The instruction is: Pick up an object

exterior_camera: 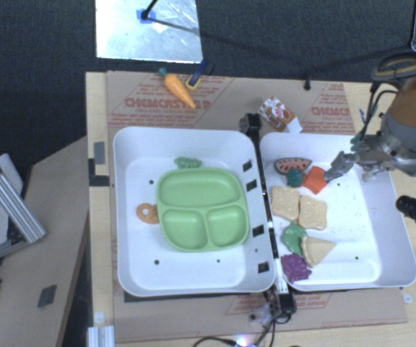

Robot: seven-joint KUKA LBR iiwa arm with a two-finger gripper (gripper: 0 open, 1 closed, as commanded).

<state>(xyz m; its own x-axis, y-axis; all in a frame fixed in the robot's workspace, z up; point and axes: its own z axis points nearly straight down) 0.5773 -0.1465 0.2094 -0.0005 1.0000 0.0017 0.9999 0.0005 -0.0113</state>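
1. Camera view, layout: two white bins side by side. Left bin (132,194) holds a green divided plate (197,210), a small pretzel (147,213) at the plate's left and a green leafy bit (188,163) at its far edge. Right bin (381,230) holds the toy food pile.
2. Right bin contents, all along its left side: watermelon slice (292,166) farthest, orange-red block (313,180) just right of it, two bread slices (299,208) in the middle, then a green piece (293,235), a cheese wedge (317,249) and a purple piece (295,267) nearest.
3. Off the bins, far side of the bench: carrot (178,90) and a small wrapped packet (276,113).
4. Arm reaches in from the right; gripper (338,168) sits low over the far part of the right bin, tip just beside the orange-red block, maybe touching it.
5. Claw state: cannot tell, too small and blurred. Nothing visibly held.
6. Step, my read: final approach or descent onto the orange-red block; grasp not yet made.
7. Next move needs: centre over the block, drop to bin floor, clamp, lift straight. Risk: watermelon slice right alongside may get nudged or pinched too.
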